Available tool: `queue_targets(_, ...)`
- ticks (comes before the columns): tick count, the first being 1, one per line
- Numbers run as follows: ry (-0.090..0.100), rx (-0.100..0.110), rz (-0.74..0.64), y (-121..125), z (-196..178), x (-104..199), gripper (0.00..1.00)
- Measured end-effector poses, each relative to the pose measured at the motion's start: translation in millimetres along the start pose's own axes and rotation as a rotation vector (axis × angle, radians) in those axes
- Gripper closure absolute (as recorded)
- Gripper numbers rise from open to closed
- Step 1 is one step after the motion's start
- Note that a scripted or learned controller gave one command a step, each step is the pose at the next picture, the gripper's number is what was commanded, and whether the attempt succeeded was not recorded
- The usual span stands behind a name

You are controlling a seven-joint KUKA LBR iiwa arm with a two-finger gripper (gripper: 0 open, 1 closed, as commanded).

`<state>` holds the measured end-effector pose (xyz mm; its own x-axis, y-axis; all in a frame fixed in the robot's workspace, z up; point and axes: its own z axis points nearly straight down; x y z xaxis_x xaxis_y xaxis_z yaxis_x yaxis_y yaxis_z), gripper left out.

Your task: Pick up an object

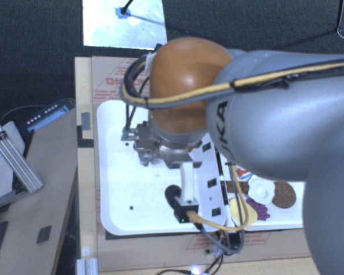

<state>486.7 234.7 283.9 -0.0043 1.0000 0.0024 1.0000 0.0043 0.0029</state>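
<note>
The grey arm with its orange band reaches in from the right and covers much of both bins. Its gripper (pixel 144 149) hangs low over the upper middle of the left white bin (pixel 105 171), seen from above, and the wrist hides its tips. Nothing shows in its grasp. In the right bin (pixel 278 226), below the arm, lie a brown round disc (pixel 284 195), a white round piece (pixel 260 190), a purple thing (pixel 259 209) and a yellow thing (pixel 245 212). A bit of red and orange (pixel 241 174) peeks out from under the arm.
A tiny dark speck (pixel 131 207) lies on the left bin's floor. Both bins rest on a cardboard sheet (pixel 106 79). A metal rail (pixel 14 156) and a blue-lit device (pixel 46 113) sit off the bench to the left.
</note>
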Motion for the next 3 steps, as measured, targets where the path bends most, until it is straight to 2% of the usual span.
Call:
queue_targets(1, 0.001, -0.003, -0.001, 1, -62, 0, 1.0)
queue_targets(2, -0.009, 0.018, 0.003, -4, 88, -2, 1.0)
queue_targets(3, -0.004, 0.004, 0.005, 47, 147, -2, 1.0)
